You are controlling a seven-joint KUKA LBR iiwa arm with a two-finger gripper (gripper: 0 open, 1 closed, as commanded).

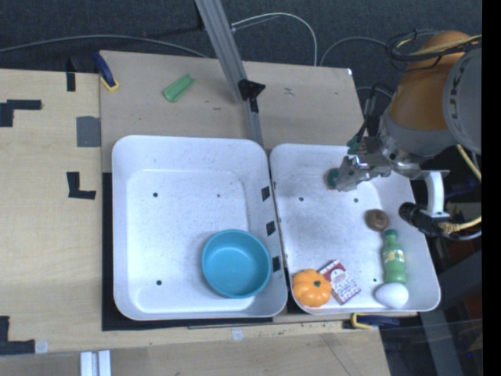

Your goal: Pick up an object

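Objects for picking are gathered in the right bin [313,171], toward its 4 to 6 o'clock part. A small brown object [376,219] is seen near the 3 o'clock wall. Just below it, a green bottle [394,258] is laid with its cap toward 12 o'clock, and a white egg-shaped item [391,294] is found touching or nearly touching the bottle's lower end at the 5 o'clock corner. An orange pumpkin-like toy [312,288] is placed at 6 o'clock, with a red-and-white packet [340,281] just beside it on the 3 o'clock side.

The gripper [342,176] is lowered over the right bin's 1 o'clock area, well apart from those items. Something dark green is glimpsed at its tip, possibly part of the fingers; how far they are spread, and whether anything is held, cannot be told.

A blue bowl [235,262] is set in the left bin [156,171] at about 5 o'clock. A green block [178,88] is left on the bench beyond the bins, at 12 o'clock.
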